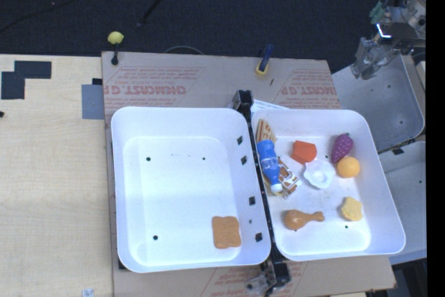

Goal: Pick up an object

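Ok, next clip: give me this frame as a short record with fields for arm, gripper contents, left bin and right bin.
arm: parked at upper right, gripper off the bins, above the bench edge
gripper contents: nothing seen in it
left bin: toast near front right corner
right bin: blue bottle, waffle, red block, grapes, orange, white piece, drumstick, yellow piece
task status: no pick yet
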`<state>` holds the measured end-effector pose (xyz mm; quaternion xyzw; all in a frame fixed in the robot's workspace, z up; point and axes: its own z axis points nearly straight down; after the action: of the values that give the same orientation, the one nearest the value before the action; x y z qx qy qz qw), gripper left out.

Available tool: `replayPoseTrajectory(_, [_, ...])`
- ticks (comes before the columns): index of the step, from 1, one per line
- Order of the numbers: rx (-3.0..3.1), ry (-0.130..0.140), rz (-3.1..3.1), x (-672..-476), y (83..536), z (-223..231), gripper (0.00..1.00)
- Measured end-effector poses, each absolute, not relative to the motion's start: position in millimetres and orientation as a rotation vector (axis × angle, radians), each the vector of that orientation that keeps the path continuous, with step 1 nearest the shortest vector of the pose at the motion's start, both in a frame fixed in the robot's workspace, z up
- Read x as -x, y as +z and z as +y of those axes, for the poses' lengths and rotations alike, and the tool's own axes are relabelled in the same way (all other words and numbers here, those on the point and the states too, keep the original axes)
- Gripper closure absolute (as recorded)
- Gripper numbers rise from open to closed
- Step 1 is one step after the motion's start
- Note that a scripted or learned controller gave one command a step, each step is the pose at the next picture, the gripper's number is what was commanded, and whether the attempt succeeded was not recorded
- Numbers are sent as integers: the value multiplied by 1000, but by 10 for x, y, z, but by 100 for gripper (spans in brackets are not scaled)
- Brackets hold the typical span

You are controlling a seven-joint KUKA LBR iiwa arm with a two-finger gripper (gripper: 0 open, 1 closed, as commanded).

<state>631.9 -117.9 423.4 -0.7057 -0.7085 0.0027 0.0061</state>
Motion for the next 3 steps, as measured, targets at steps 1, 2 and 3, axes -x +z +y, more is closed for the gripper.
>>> replayPoseTrajectory(1, [2209,7,-2220,-6436,3465,-586,100])
replayPoseTrajectory(2, [2215,-12,-2233,-6446,4406,150,100])
replayPoseTrajectory(3, [2212,9,-2221,-6394,3762,620,100])
